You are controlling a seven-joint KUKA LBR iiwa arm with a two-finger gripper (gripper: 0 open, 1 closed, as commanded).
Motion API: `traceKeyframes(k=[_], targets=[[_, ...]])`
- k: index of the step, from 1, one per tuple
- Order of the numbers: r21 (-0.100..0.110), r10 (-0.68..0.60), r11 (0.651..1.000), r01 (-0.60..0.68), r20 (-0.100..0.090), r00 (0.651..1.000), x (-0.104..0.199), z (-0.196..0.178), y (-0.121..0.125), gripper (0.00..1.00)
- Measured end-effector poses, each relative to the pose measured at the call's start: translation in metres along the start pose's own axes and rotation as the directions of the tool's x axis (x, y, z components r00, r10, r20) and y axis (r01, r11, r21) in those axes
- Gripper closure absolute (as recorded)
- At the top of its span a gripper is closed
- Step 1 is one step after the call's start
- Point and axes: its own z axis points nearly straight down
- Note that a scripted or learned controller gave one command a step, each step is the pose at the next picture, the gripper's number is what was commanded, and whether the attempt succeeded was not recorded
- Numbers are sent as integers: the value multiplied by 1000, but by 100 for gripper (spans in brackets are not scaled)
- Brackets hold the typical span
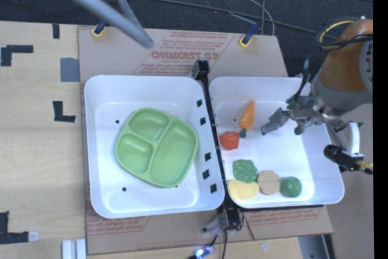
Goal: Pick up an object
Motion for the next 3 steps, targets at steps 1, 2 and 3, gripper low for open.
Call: traceKeyframes(k=[1,2,3], targets=[[-12,-3,1000,4,2,1000,0,-7,3,0],[-9,-3,1000,3,3,1000,-3,40,9,0],[-14,-4,1000,4,5,1000,-3,93,9,0]])
